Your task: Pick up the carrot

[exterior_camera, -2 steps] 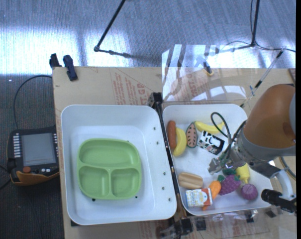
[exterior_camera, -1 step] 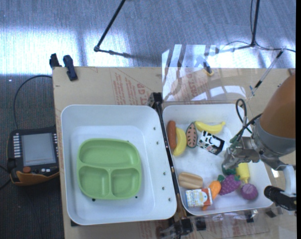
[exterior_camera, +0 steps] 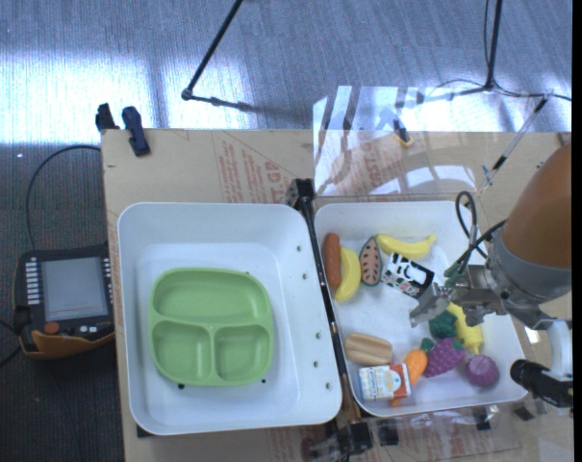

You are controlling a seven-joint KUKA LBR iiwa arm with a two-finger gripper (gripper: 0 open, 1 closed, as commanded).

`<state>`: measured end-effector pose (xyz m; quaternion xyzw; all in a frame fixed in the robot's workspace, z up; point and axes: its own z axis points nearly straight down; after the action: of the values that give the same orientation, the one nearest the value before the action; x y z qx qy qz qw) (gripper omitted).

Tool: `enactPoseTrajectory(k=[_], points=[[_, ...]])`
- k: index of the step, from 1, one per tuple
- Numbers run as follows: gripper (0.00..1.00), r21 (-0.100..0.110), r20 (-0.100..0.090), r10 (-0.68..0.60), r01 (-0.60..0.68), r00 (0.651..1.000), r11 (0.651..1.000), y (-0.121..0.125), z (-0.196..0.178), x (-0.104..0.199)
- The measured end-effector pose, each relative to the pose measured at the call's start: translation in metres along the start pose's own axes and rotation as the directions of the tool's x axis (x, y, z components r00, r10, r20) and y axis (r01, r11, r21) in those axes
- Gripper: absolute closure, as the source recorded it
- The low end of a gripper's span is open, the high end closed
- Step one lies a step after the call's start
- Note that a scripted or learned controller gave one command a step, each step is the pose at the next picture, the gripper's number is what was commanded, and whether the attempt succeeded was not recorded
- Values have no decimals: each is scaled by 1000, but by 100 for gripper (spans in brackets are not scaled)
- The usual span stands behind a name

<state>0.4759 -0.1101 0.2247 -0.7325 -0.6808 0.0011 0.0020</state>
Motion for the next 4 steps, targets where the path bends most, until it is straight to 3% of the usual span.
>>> enactPoseTrajectory(k=[1, 2, 3, 4], points=[[0, -2, 0, -295, 295, 956, 956, 2, 135, -28], [100, -9, 1, -282, 282, 959, 959, 4, 126, -29], [100, -4, -1, -115, 115, 993, 993, -1, 33, 29], [0, 1, -1, -114, 114, 994, 994, -2, 35, 28]])
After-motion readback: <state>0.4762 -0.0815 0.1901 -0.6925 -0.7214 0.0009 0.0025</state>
